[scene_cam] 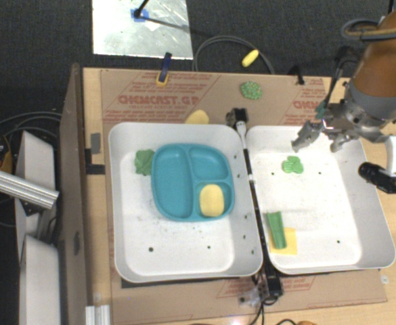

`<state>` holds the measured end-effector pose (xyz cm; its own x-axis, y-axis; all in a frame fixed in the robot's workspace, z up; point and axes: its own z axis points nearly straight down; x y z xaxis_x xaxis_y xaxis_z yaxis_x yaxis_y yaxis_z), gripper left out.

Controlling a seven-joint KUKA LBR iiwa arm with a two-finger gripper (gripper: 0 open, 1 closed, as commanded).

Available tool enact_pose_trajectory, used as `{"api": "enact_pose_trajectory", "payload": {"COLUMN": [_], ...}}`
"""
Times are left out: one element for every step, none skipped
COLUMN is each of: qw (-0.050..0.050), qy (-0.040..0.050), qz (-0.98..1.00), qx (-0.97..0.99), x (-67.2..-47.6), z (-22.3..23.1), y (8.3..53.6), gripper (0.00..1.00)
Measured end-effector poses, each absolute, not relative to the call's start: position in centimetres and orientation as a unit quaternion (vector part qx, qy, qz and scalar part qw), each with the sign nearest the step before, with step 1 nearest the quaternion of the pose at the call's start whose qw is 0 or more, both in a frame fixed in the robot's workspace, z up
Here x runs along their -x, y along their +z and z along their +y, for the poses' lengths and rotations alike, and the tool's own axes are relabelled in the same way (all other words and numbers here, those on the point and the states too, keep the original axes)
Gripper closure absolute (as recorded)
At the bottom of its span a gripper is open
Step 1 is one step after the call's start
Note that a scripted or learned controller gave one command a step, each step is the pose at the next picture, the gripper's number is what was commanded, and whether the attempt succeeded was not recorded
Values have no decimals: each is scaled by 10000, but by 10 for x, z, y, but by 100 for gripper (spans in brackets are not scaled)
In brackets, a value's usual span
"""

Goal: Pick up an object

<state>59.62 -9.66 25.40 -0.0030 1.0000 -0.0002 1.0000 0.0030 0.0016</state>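
claw [321,135] open above right bin [360,249], near green piece [293,164]

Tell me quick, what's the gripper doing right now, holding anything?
Gripper: fingers spread open, nothing between them, hanging over the far edge of the right bin, up and to the right of the green leafy piece.

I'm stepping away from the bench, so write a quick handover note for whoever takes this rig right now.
Gripper: over the far edge of the right bin, nothing seen between its fingers; open or shut can't be told.
Right bin: small green piece just below the gripper; green stick lying on a yellow block near the front.
Left bin: blue divided plate with a yellow lump in one section; green leafy piece at its left edge.
Done: nothing picked up.
Left: grasp and lift one object.
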Motion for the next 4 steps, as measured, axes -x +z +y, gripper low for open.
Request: {"api": "enact_pose_trajectory", "payload": {"qw": [16,-4,-4,18], "qy": [3,-13,-6,13], "qz": [7093,7067,7081,7082], "qx": [-7049,-7075,-7061,-7060], "x": [-648,-652,-658,-659], "z": [-105,-139,-140,-140], "y": [220,149,90,104], "gripper": [0,0,0,100]}}
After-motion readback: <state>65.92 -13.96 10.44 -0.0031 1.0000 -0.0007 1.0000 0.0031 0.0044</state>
